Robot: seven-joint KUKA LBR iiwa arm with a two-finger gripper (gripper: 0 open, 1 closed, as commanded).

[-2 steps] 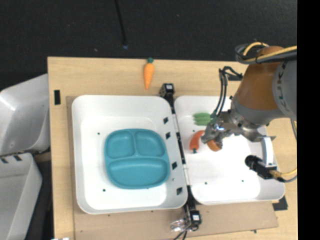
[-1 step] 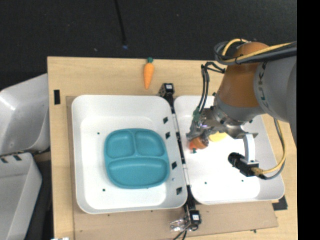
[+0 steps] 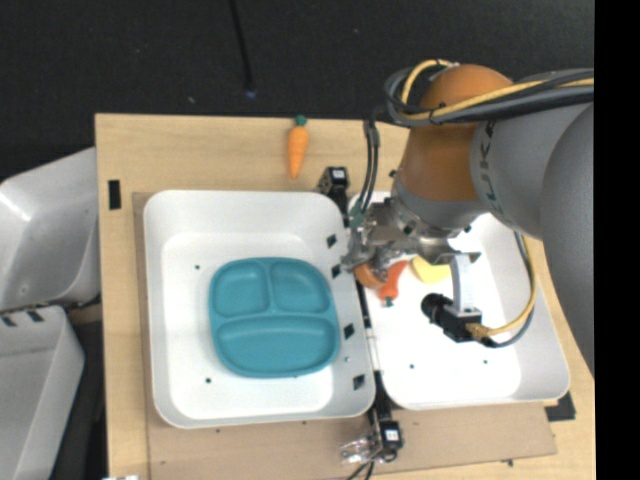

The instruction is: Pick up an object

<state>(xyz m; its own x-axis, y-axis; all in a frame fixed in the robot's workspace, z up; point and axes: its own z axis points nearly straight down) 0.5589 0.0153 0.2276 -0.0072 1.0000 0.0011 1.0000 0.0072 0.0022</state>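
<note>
The right bin [image 3: 480, 368] is where the work is. The arm [image 3: 450, 158] reaches down over the bin's left side, close to the wall it shares with the left bin [image 3: 165, 238]. The jaws sit low there, over or just beside an orange-red piece [image 3: 388, 280]. I cannot tell whether they are wide or narrow, or whether they touch it. A yellow piece [image 3: 432, 271] lies just right of the red one, partly under the wrist.

The red piece looks like the likeliest thing to pick. To do it well, I would centre the jaws on it so that the yellow piece stays outside them. They should come straight down, clear of the bin wall, close fully, and only then lift. The wall is the main risk, since it could block one side or push the piece away.

The left bin holds a teal plate [image 3: 272, 316] with three sections, lying flat and with nothing in it.

Beyond both bins a carrot [image 3: 297, 148] lies on the bench [image 3: 120, 148], well apart from the arm.
</note>
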